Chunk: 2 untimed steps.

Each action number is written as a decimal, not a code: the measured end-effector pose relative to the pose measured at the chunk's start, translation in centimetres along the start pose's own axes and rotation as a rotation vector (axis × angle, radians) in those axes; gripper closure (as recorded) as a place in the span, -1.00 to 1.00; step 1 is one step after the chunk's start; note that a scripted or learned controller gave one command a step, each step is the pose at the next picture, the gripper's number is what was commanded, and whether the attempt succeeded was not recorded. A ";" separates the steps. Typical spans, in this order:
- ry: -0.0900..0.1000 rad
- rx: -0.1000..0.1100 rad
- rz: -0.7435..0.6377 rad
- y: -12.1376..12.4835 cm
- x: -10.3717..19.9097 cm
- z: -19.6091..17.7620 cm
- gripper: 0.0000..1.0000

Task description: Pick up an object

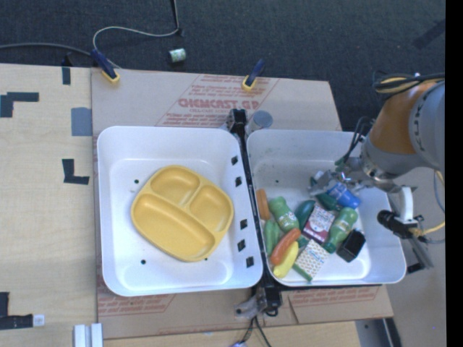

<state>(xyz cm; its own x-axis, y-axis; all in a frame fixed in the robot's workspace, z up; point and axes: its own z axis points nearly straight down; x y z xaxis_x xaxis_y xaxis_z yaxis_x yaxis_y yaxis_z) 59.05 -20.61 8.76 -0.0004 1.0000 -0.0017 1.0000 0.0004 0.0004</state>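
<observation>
The right bin (pixel 289 150) holds a heap of small items. Among them are green bottles (pixel 283 215), an orange carrot-like piece (pixel 287 244), a red and white packet (pixel 319 223), a patterned sachet (pixel 309 260), a black block (pixel 351 246) and a blue piece (pixel 343 194). My gripper (pixel 327 182) is low inside this bin, at the upper edge of the heap, right beside the blue piece. The wrist hides part of that piece.
In the left bin (pixel 116 266) a yellow divided plate (pixel 182 212) lies flat. A dark ridge (pixel 243 194) separates the bins. The grey arm with its orange band (pixel 396 125) crosses the right bin's far right corner. Clamps and cables lie beyond the bins.
</observation>
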 end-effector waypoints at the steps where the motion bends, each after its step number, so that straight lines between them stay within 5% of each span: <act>1: -0.001 -0.007 -0.001 0.2 0.0 -1.2 1.00; 2: 0.001 -0.002 -0.001 -2.3 3.1 -13.3 1.00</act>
<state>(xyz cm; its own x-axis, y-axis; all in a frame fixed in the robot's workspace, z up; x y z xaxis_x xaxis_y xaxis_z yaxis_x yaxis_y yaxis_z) 56.75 -17.46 22.04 -0.0016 1.0000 -0.0012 1.0000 0.0016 0.0022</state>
